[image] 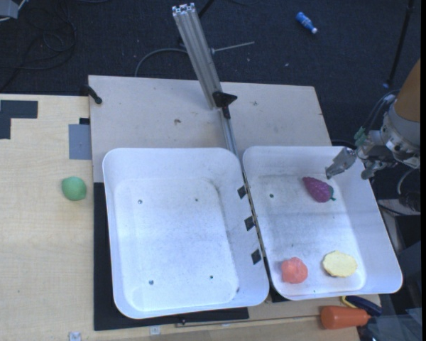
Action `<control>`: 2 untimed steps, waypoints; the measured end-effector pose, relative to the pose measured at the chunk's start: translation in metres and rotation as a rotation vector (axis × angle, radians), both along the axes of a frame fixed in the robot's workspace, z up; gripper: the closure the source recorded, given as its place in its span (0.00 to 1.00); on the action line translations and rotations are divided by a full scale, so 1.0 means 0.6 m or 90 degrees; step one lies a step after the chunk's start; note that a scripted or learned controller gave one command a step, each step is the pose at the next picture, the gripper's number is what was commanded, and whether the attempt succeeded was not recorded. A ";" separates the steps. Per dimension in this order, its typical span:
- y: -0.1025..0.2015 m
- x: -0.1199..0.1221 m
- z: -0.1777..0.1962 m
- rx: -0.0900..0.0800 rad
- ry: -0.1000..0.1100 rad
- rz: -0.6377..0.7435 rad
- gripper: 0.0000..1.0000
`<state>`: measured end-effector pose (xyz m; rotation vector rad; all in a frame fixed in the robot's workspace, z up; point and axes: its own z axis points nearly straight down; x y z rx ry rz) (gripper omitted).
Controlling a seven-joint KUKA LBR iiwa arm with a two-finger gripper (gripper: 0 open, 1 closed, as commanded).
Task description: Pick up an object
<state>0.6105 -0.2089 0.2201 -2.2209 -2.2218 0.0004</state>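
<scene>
The arm's gripper (355, 162) hangs over the far right rim of the right bin (383, 261), its 2 thin grey fingers spread apart with nothing between them; the left finger (339, 165) slants down toward the bin floor, just beside a purple eggplant (317, 188) but not touching it. The eggplant is a smooth, matte, teardrop shape with a small dark green stem at its right end, lying in the far half of that bin. Near the front wall of the same bin sit 2 more pieces, close together but apart: a rounded red-orange lump (294, 270) with a bumpy outline, and a pale yellow, flattish oval (339, 263) with a rough surface. Both bins are shallow white plastic with rounded corners and fine dark speckling on the floor; the left bin (121, 261) lies beside the right one, joined by 3 small black clips (249, 223). A smooth green ball (74, 188) rests on the light wooden bench (28, 261) left of the bins.
</scene>
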 end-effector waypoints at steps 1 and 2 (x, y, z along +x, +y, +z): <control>-0.002 0.013 -0.080 0.001 0.002 0.001 0.00; 0.004 -0.001 -0.158 0.001 0.002 0.000 0.00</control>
